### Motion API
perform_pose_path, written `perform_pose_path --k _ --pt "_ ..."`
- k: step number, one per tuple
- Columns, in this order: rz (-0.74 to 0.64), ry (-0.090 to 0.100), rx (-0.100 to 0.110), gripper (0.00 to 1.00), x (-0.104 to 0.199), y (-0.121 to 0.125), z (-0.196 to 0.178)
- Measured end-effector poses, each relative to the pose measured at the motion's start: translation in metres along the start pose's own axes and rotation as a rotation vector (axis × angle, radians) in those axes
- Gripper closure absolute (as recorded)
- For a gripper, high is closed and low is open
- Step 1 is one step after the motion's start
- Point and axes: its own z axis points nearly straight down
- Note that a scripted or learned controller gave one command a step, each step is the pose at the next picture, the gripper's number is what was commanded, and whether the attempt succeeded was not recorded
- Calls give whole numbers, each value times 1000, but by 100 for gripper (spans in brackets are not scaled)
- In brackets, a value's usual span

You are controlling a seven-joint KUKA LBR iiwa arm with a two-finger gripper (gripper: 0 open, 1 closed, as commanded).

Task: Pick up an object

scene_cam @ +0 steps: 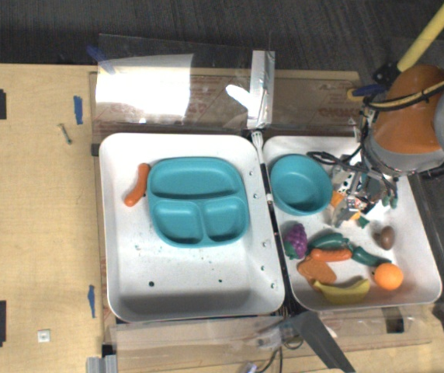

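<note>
Camera view puts our gripper (355,202) low in the right bin (424,231), just at 3 o'clock of the teal bowl (298,183); we cannot tell how its jaws stand, wires and shadow hiding them. The bowl sits close to the bin's rim at 10 o'clock. Toward 6 o'clock of the gripper the toys crowd together: purple grapes (296,239), a green-and-orange piece (332,247), a banana (343,288) near the front rim, an orange ball (389,277), and a brown piece (385,237) at 4 o'clock. We see bare white floor along the right wall. In the left bin (121,270), a teal divided tray (199,200) lies centred, an orange carrot (137,185) just at its 9 o'clock, with open floor toward 6 o'clock.
</note>
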Motion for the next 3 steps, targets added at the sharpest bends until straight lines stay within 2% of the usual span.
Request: perform_pose_path --k 1,2,3 --pt "13 5 -12 0 3 -6 1" --pt "72 -3 8 0 5 5 -2" --pt "134 2 8 0 20 5 -1"
